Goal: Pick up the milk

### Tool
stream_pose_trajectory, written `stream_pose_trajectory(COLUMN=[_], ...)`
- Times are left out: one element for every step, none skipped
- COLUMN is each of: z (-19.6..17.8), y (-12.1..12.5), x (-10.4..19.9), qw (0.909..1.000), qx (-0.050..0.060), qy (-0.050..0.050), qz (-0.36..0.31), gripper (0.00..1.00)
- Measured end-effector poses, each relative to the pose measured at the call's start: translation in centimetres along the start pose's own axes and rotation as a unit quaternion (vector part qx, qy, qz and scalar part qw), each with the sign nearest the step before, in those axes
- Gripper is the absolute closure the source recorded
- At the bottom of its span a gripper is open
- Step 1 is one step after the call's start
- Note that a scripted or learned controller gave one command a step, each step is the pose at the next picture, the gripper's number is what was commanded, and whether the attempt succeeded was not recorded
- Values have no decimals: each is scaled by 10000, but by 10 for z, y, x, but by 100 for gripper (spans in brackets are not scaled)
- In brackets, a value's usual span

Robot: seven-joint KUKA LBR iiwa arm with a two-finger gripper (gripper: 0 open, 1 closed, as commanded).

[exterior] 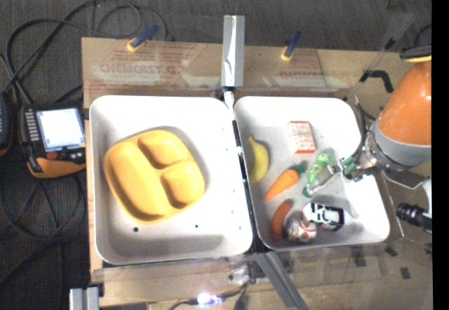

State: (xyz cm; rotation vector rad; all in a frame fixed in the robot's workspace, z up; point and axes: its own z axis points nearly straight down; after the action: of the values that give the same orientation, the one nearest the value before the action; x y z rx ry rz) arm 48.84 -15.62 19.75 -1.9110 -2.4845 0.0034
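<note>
Lying at the right bin's (pixel 365 235) near edge: a black-and-white milk carton (pixel 324 214) beside a red can (pixel 300 230) | reaching in from the right: the gripper (pixel 335 170), pinching a clear green bottle (pixel 317 171) | resting farther back: carrot (pixel 283 183), banana (pixel 258 158), small box (pixel 301 136) | sitting in the left bin (pixel 112 245): yellow divided tray (pixel 155 174).

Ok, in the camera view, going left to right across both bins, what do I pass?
Yellow divided plate → banana → carrot → small red-and-white carton → clear green-tinted bottle → gripper.
</note>
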Motion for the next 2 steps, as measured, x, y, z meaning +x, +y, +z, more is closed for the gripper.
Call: stream_pose_trajectory(z=[108,-62], y=[23,1], x=[31,17], qw=[9978,9968], qx=[-68,-6], qy=[-34,-28], qz=[654,798], gripper=[0,0])
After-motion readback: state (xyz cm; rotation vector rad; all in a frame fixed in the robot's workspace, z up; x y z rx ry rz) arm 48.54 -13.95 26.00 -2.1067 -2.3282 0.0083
